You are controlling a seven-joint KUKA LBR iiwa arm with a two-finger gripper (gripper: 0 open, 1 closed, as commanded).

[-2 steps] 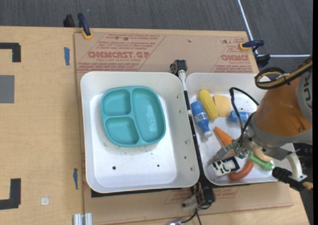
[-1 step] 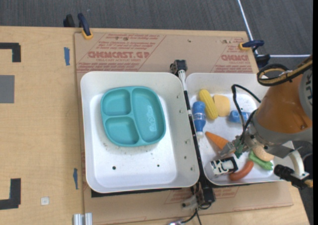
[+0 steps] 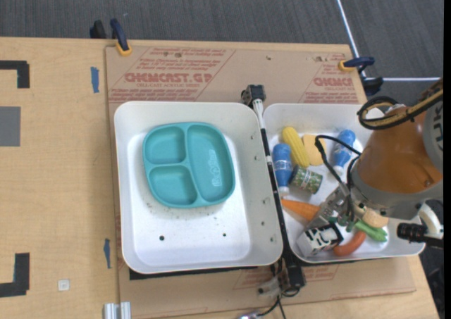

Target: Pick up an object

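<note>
Camera view: you see a wooden bench [image 3: 49,191] on grey carpet, topped with cardboard [image 3: 176,74] printed "CHEMCAST GP". Left bin [image 3: 134,240] holds a teal divided plate [image 3: 189,165]. Right bin [image 3: 282,117]: an orange carrot [image 3: 301,208] lies left-to-right, beside the gripper [image 3: 331,220]; you cannot tell its finger state.

So two shallow white plastic bins are sitting side by side on a brown cardboard sheet [image 3: 183,71]. The left bin [image 3: 134,191] is holding a teal three-compartment plastic plate [image 3: 189,165], sitting toward its back. The right bin [image 3: 282,115] is holding a pile of toy food: a yellow plastic corn cob [image 3: 293,145] lying behind a small green-labelled jar [image 3: 307,179], an orange plastic carrot [image 3: 301,208] lying in front of that jar, and a blue plastic bottle [image 3: 282,164] lying just left of it.
</note>
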